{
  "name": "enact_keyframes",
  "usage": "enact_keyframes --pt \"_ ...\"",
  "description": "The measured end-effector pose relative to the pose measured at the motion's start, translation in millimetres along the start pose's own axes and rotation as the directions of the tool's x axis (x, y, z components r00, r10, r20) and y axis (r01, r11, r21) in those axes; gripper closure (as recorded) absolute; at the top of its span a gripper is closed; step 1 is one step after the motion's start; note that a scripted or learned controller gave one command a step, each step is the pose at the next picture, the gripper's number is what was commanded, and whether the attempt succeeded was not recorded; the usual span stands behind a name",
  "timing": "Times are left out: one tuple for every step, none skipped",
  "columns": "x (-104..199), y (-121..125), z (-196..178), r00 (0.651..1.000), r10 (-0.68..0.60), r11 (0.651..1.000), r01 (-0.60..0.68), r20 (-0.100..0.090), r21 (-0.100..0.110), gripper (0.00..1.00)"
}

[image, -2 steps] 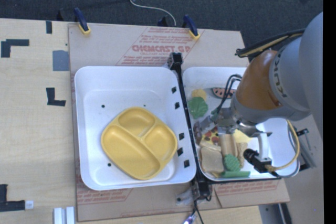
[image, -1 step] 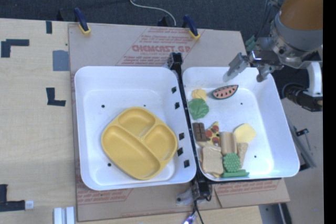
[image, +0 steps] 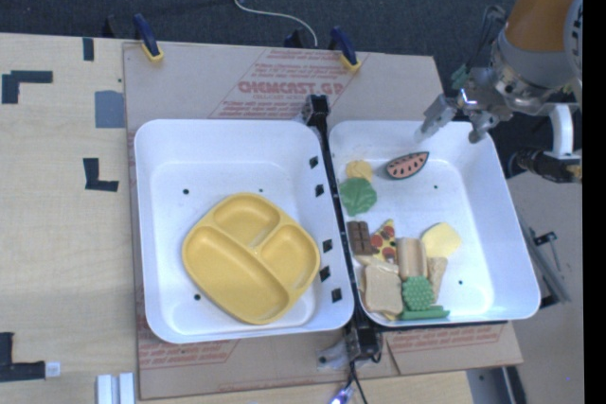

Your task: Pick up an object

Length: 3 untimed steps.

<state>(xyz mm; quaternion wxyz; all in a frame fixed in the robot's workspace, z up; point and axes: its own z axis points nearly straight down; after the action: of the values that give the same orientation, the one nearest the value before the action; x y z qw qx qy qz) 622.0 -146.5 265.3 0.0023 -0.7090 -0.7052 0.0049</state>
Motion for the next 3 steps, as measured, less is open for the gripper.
enact_keyframes --pt "-55.8 25.3 144.8 1.0 -0.001 1.0 0.001 -0.005 0.01 0.0" --pt "-29.2 37.2 180.9 1.0 -0.009 1.0 0.009 -0.004 0.016 0.0" --pt "-29.9 41.8 181.9 1.0 -0.009 1.0 0.009 -0.007 0.028 0.0"
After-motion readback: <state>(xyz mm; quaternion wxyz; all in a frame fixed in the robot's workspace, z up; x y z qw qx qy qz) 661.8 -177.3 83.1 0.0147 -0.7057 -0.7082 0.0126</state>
